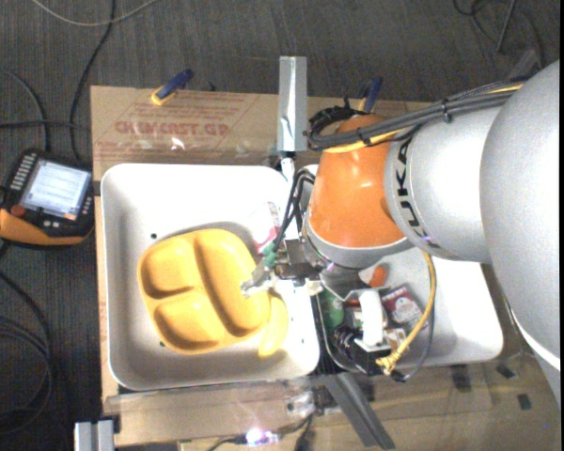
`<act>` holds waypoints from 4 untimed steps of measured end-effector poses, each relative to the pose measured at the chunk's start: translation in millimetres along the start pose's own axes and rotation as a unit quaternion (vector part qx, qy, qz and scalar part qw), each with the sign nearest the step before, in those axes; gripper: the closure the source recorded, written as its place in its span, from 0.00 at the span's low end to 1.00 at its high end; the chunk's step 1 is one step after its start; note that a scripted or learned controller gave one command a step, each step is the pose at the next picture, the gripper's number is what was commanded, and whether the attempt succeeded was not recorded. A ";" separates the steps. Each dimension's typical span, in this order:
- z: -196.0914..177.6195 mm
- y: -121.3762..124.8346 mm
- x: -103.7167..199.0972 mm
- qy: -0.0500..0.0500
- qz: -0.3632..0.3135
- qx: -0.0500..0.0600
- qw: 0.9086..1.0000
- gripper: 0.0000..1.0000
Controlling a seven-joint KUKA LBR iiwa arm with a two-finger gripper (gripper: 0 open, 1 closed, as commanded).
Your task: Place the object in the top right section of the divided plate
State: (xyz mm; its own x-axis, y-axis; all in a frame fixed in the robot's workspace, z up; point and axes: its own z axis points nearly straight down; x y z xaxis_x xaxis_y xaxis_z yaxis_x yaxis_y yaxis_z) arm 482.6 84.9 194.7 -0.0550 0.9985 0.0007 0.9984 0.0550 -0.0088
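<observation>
Grey arm (479, 177) slanting in, gripper (263, 275) over yellow divided plate (202, 289), finger spread unclear.

A robotics lab, by the look of it: a KUKA arm (470, 177) over white bins (122, 346) on a desk (169, 130) clad in clamped cardboard, a teach pendant (42, 198) and loose cables (66, 7) on grey carpet (38, 83).

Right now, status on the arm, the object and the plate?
Gripper at yellow divided plate's right edge, left bin. Fingers unclear. Yellow banana-like object beside plate, not in a section. Arm covers right bin.
</observation>
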 end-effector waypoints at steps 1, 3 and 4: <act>-136.5 19.6 -7.4 -0.001 -0.150 -0.003 0.989 0.00; -70.2 5.2 59.0 -0.001 -0.177 -0.001 0.984 1.00; -77.0 5.2 60.2 0.000 -0.179 0.002 0.984 1.00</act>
State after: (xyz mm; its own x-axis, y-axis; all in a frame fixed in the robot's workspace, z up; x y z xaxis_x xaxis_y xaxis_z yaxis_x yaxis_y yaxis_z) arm 485.1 145.2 271.7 -0.4023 0.9155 0.0039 0.9154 0.4023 -0.0118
